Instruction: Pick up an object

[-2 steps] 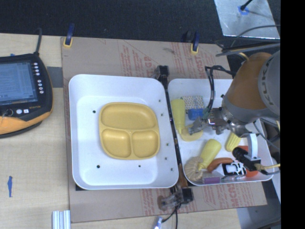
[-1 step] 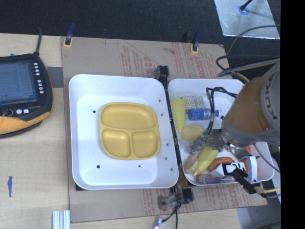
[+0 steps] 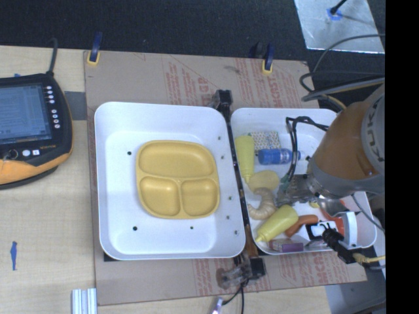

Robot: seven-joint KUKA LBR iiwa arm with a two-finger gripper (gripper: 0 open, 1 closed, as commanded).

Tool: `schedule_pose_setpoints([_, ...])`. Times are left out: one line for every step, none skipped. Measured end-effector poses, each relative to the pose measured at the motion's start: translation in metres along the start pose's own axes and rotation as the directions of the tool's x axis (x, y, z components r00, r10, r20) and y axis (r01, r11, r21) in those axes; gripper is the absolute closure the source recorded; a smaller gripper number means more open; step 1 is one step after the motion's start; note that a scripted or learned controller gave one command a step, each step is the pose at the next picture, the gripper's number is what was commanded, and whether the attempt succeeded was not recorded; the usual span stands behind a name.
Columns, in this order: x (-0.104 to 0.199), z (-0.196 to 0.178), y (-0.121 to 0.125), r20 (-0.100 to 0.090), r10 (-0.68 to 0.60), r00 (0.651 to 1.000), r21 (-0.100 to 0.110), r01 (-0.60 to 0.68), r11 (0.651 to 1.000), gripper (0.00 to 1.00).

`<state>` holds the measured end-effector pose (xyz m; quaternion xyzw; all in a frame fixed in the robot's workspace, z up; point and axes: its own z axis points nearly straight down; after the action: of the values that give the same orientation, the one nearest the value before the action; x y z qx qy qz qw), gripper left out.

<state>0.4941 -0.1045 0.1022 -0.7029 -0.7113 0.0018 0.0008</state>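
The right bin (image 3: 262, 118) holds several small objects. A yellow cylinder (image 3: 244, 154) lies along its left wall, with a blue bottle (image 3: 273, 156) and a speckled pad (image 3: 265, 140) beside it. Nearer the front lie a pale yellow lump (image 3: 265, 180), a beige curved piece (image 3: 262, 208), a yellow cone-shaped item (image 3: 278, 221), an orange-red item (image 3: 303, 222) and a purple pen (image 3: 288, 246). My gripper (image 3: 293, 190) is low in the bin's middle, just right of the pale lump and above the cone-shaped item. The arm's orange band (image 3: 344, 146) covers the bin's right part.
The left bin (image 3: 114, 175) carries a yellow divided plate (image 3: 178, 178). A white and red cup (image 3: 348, 227) sits at the right bin's front right corner. A tablet controller (image 3: 29, 126) lies at the bench's far left. Clamps (image 3: 267, 57) hold the cardboard at the back.
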Motion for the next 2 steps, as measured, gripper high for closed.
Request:
schedule_pose_setpoints([-0.03, -0.09, -0.002, -0.002, 0.009, 1.0, -0.002, -0.009, 1.0, 1.0])
schedule_pose_setpoints([0.015, -0.11, 0.064, -0.003, 0.008, 1.0, -0.001, -0.008, 1.0, 1.0])
